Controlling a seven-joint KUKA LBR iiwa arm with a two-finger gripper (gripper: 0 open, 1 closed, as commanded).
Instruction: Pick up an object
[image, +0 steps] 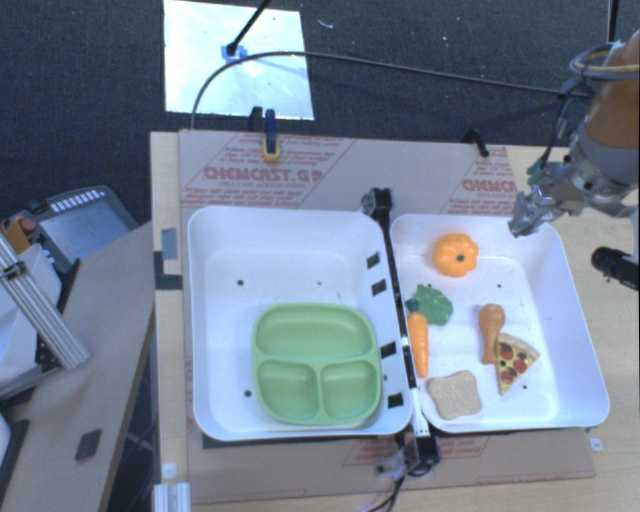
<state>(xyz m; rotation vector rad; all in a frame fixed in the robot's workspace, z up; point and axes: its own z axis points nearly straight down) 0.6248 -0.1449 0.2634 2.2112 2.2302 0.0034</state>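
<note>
Reaching in from the right, I had my claw (527, 215) hanging over the far right corner of the right bin (565, 300), and I could not tell from this slant how it was set; nothing showed in it. Below me, in that bin, the toy food lay spread out: an orange pumpkin (456, 254) near the far wall, well apart from my claw; a carrot (418, 340) with its green top (431, 302) along the left wall; a chicken drumstick (490, 330) with a pizza slice (514, 362) touching its near end; and a slice of bread (456, 394) at the near side. The left bin (230, 260) held a green divided plate (317, 363) with three compartments, lying toward the near right corner. Both bins sat on a cardboard sheet (330, 165) on the bench (165, 190), and the red print on the cardboard read "CHEMCAST" twice, once behind each bin, with smaller letters after it that I could not make out. A yellow and black clamp (269, 135) gripped the sheet's far edge. A pale square panel (238, 60) lay beyond it on the dark floor.
</note>
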